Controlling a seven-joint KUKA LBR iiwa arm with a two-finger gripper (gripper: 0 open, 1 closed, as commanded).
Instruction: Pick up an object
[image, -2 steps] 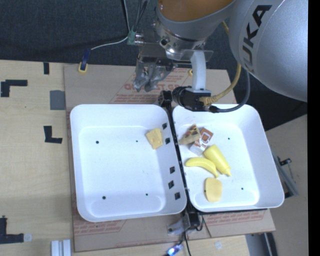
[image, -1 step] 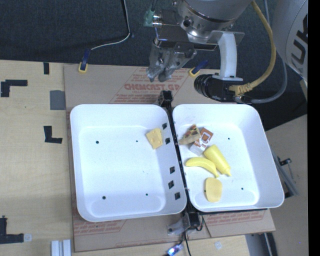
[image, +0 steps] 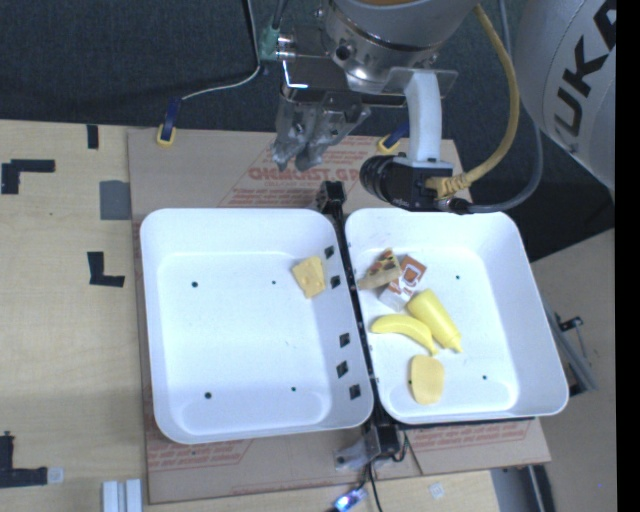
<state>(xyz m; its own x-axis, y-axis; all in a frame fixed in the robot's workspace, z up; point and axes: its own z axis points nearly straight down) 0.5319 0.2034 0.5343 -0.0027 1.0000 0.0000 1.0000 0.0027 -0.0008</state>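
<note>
Two shallow white bins sit side by side in the middle of the frame. The left bin (image: 180, 300) holds one thing: a pale yellow wedge-shaped piece (image: 309, 277) near its upper right corner, close to the divider where the bins meet. The right bin (image: 500, 300) holds four or five things in a loose cluster at its left half: a yellow banana (image: 403, 329), a yellow cone-like piece (image: 437, 319) touching it, a pale yellow rounded piece (image: 427, 380) below them, and a small brown-and-white packet (image: 397, 273) above, which may be more than one item.

The pincer (image: 305, 150) hangs at the top centre of the frame, above the cardboard sheet (image: 200, 170) on the surface, beyond the bins' upper edge. Its fingers look close together with nothing between them. A yellow cable (image: 505, 90) loops at upper right.
</note>
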